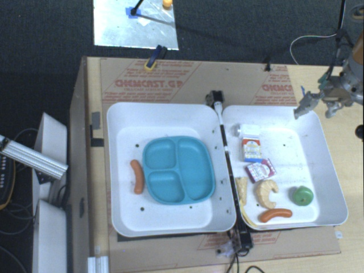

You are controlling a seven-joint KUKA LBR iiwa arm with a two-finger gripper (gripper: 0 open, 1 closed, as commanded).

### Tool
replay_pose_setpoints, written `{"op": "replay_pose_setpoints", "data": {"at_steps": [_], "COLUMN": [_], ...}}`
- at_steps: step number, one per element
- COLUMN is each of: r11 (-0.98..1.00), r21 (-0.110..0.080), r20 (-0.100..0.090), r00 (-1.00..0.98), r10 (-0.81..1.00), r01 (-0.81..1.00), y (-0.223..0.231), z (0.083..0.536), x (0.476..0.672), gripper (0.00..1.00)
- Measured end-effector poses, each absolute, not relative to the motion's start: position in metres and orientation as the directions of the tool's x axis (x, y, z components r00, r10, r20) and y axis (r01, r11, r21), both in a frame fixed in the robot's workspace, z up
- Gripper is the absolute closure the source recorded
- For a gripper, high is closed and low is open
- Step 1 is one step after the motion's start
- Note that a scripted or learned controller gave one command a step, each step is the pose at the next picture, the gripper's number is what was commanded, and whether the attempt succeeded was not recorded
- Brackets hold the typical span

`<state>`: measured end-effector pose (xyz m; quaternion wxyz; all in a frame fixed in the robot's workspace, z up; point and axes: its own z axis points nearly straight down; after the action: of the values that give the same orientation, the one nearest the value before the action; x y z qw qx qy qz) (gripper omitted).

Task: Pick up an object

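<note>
My gripper (314,110) hangs over the far right corner of the right bin (284,127), open, with nothing between its fingers. In that bin lie a red and white carton (251,147), a purple packet (260,169), a croissant (266,192), a pale yellow piece (242,190), a sausage (276,214) and a green apple (303,195). All of them sit well in front of and to the left of the gripper.
The left bin (122,152) holds a blue divided plate (178,170) and a second sausage (137,177) beside it. A black divider (223,147) runs between the bins. Cardboard (182,81) lies under both.
</note>
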<state>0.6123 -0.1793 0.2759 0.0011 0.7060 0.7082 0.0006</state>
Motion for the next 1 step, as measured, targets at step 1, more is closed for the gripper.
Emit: {"op": "replay_pose_setpoints", "data": {"at_steps": [1], "r11": [0.004], "r21": [0.0], "r20": [0.0], "r00": [-0.004], "r10": [1.0], "r01": [1.0], "y": [-0.1215], "z": [0.2047], "x": [0.5616], "gripper": [0.0]}}
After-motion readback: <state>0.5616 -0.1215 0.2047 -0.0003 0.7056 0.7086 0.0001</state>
